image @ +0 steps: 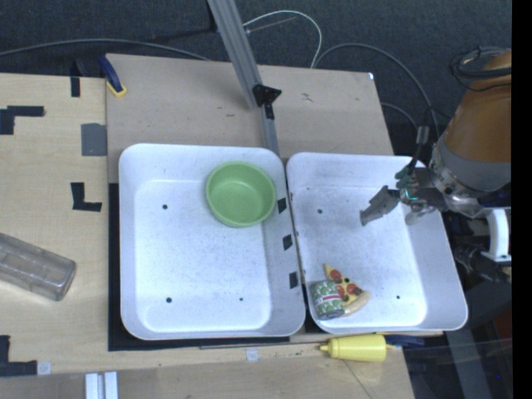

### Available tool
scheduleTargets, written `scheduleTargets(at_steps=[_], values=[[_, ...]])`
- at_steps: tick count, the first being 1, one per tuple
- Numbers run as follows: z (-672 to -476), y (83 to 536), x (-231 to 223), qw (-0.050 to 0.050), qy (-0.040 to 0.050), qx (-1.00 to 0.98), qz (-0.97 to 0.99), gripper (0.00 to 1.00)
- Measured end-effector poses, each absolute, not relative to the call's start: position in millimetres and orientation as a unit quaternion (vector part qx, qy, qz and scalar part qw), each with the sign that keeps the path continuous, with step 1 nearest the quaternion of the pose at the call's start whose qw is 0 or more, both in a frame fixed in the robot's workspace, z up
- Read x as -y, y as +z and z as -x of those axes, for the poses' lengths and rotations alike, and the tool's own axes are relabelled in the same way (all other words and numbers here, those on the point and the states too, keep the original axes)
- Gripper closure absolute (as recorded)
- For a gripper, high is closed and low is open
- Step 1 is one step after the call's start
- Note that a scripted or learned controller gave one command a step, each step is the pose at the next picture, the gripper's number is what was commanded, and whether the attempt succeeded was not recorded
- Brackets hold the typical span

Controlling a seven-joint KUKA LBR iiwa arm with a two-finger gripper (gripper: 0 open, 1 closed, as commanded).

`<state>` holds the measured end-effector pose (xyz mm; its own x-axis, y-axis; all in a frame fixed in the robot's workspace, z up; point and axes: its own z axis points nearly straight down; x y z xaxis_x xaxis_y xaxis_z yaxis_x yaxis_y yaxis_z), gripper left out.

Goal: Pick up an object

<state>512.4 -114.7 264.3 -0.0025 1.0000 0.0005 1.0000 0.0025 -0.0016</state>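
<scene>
Grey gripper (397, 204) hovering empty above the right bin (432, 248), finger spread impossible to tell, presumably poised toward the pizza toy (345, 291) at seven o'clock.

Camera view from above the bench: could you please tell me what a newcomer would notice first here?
The green bowl stands out most, sitting at the far right of the left bin. Next comes the end effector, above the right bin near its far right side. A small colourful object lies at that bin's near left corner, and a yellow bottle lies just outside it.
</scene>
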Motion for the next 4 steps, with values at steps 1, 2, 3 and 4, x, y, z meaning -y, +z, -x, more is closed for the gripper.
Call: scheduleTargets(at_steps=[1,2,3,4], values=[[-512.4,264,115,0.001,0.0003,0.708,0.706,0.0],[-511.6,216,123,0.002,0.0022,0.707,0.707,0.0],[-510.7,172,118,0.003,0.0022,0.708,0.707,0.0],[-513.5,108,116,0.003,0.0026,0.707,0.707,0.0]])
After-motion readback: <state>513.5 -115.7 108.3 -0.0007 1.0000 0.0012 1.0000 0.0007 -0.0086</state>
